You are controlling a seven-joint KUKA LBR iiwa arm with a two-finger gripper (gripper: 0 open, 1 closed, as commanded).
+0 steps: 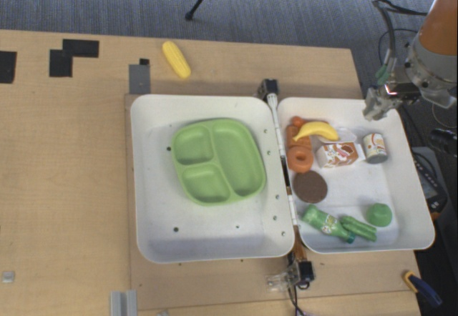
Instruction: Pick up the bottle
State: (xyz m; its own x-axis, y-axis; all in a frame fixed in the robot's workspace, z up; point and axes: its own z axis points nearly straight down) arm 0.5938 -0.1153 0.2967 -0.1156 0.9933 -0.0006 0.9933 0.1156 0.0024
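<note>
The green plastic bottle (328, 223) lies on its side, well below and left of the claw (376, 104); a small tin can (375, 147) stands just beneath the claw, which hovers at the white bin's far rim (336, 101), grip state unclear

cam: single fixed overhead | looked down at a slant on surface (64, 186) | mid-range, both bins framed: left bin (154, 236), right bin (408, 229) | arm (436, 43) entered from right
</note>
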